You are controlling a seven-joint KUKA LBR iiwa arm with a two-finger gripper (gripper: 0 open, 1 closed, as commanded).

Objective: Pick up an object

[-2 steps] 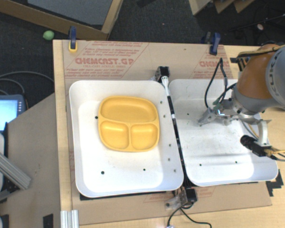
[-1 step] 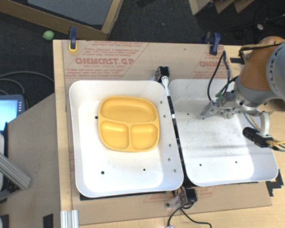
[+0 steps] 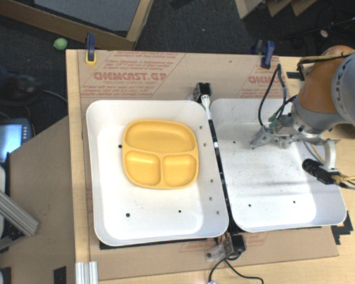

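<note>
A yellow divided plate (image 3: 161,154) with three compartments lies flat in the upper middle of the left white bin (image 3: 109,218). My gripper (image 3: 266,139) hangs low over the upper part of the right white bin (image 3: 272,209), well to the right of the plate and across the divide between the bins. Nothing shows in its grasp. The grey arm with its orange band (image 3: 319,90) comes in from the right edge above the bin's far right corner.
Both bins rest on a cardboard-covered bench (image 3: 142,70) held by blue clamps (image 3: 90,47) at the back. Cables and a black connector (image 3: 318,171) trail from the wrist over the right bin's right side. A black bracket (image 3: 202,90) sits between the bins' far corners.
</note>
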